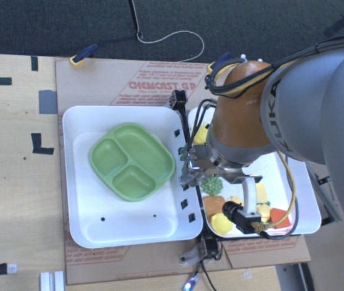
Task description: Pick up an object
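Our claw hung low over the right shallow white plastic bin, just above the heap of small toy foods, and we could not tell whether it was apart or together, because the thick grey arm with its orange band covered most of it. Nothing was seen held.

The things to pick lay under and beside the claw: a green knobbly piece like broccoli, a round yellow lemon-like piece, an orange-brown piece and a red piece near the bin's front edge.

We judged that a good grasp needed one piece chosen clearly; the rough green one should slip less than the smooth round yellow one.

The left shallow white bin carried a light green plastic tray with three compartments, smooth and rounded, lying flat. Both bins stood on brown cardboard over the counter.
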Controlling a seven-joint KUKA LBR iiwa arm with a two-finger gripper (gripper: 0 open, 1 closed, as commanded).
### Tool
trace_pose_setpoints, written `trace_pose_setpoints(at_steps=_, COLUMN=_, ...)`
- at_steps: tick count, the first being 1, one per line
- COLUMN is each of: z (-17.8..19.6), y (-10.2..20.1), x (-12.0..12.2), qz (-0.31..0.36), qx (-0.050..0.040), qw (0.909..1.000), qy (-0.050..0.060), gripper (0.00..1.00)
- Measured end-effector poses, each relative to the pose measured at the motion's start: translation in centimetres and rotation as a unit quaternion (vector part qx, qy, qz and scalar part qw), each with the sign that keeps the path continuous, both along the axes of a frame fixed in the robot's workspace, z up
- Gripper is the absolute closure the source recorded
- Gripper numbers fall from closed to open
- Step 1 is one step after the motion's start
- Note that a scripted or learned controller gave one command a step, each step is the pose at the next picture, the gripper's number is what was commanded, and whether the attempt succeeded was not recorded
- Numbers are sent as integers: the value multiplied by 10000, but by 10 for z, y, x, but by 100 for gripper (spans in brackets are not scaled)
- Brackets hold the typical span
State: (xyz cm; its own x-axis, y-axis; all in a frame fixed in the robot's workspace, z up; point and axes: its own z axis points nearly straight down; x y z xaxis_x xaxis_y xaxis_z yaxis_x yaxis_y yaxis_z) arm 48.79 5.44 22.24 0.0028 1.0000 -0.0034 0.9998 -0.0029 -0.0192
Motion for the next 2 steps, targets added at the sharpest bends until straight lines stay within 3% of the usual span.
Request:
trace_pose_setpoints(at_steps=1, z=70, y=0, x=-4, qz=22, qx=20, qw=9999, qy=-114, gripper=100)
trace_pose_setpoints(at_steps=2, z=193, y=3, x=-3, qz=31, qx=27, qw=9999, qy=-157, gripper=100)
